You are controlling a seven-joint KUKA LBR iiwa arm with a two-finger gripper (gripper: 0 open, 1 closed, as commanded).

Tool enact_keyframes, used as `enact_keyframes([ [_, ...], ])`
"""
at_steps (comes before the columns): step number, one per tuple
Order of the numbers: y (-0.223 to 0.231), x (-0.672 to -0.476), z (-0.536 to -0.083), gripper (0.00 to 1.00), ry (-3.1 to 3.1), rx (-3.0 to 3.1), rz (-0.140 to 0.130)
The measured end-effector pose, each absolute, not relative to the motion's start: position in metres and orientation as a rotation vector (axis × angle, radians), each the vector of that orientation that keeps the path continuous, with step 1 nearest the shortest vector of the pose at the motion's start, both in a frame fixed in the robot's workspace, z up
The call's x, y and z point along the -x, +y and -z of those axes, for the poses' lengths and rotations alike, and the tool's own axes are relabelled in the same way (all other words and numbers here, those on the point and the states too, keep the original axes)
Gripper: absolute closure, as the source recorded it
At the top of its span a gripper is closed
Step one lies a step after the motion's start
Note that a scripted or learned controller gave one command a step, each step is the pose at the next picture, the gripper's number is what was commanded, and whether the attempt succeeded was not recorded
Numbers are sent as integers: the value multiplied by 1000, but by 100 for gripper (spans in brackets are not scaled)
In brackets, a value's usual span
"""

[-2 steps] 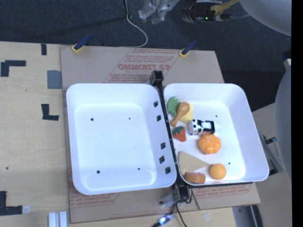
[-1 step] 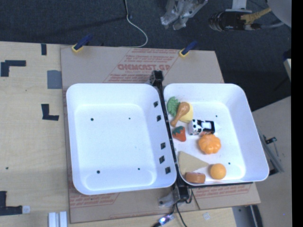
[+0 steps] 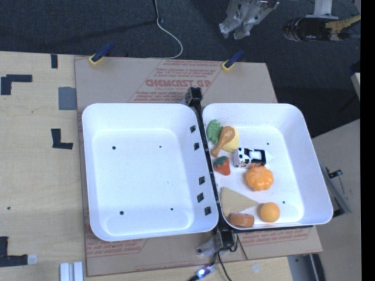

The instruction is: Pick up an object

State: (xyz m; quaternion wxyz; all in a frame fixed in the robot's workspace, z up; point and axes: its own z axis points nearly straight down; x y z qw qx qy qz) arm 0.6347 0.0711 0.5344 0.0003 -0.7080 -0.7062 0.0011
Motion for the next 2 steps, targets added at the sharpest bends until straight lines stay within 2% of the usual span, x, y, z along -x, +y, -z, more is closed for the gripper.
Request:
enact_keyframes([
  [2, -29, -608, -535, 100, -2217, 2225, -3],
])
